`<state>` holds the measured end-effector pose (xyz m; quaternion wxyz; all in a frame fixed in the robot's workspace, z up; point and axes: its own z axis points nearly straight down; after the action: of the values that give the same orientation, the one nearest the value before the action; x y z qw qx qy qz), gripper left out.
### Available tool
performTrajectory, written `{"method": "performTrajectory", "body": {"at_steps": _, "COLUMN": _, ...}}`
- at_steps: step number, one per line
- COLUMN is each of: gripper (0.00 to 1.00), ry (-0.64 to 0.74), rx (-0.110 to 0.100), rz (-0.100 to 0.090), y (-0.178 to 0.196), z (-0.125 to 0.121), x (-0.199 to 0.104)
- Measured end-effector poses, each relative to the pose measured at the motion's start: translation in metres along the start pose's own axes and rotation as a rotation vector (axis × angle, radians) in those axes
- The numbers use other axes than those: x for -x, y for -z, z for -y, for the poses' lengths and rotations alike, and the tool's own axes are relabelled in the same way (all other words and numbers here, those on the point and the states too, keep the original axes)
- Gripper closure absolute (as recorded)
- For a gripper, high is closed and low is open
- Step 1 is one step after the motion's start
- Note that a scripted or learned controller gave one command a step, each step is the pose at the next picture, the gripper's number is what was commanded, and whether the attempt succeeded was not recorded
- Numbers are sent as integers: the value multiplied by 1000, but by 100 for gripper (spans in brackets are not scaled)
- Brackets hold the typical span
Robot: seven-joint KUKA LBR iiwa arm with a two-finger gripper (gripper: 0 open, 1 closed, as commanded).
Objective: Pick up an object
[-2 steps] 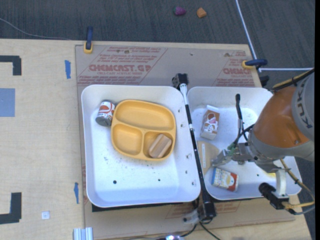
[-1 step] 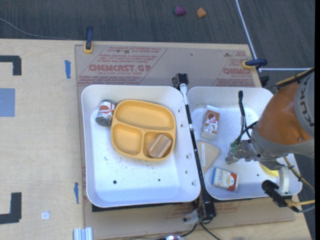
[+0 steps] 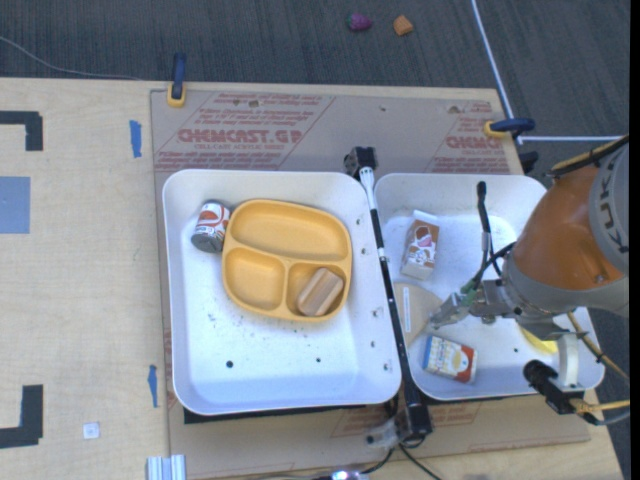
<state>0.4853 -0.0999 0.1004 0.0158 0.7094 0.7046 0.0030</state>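
Hovering low over the right bin [image 3: 455, 393], between two small cartons: one carton [image 3: 421, 247] lying toward the far side of that bin, the other carton [image 3: 449, 358] toward the near side, just beside and a little nearer than the pincer [image 3: 452, 309]. Nothing seen between the pincer's tips; whether parted wide or drawn narrow, cannot tell, since the tips are small and blurred against the white floor of the bin. Judged to be in the approach step, with no grasp made yet. Reaching in from the right, with the orange band [image 3: 560, 233] and grey wrist covering the right part of that bin, and something yellow [image 3: 541, 342] peeking out beneath the wrist, too hidden to name. Over in the left bin [image 3: 200, 368], a yellow divided tray [image 3: 285, 233] with a tan block [image 3: 320, 291] resting in its near right compartment, and a small can [image 3: 210, 225] lying on its side, touching the tray's far left edge; all well apart from the pincer. Next, likely: settling on the near carton as the closest candidate, shifting slightly nearward to centre over it, descending until straddling its flat body, then closing and lifting. Worth watching: a flat carton on a smooth floor, apt to slide or slip free rather than be caught.
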Motion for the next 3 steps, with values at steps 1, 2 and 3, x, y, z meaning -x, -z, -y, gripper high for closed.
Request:
{"method": "performTrajectory", "body": {"at_steps": 1, "gripper": 0, "ry": 5, "rx": -15, "rz": -14, "y": -11, "z": 3, "x": -2}}
{"method": "performTrajectory", "body": {"at_steps": 2, "gripper": 100, "ry": 0, "rx": -2, "rz": 0, "y": 0, "z": 0, "x": 4}}
{"method": "performTrajectory", "body": {"at_steps": 3, "gripper": 0, "ry": 0, "rx": -3, "rz": -1, "y": 0, "z": 1, "x": 4}}
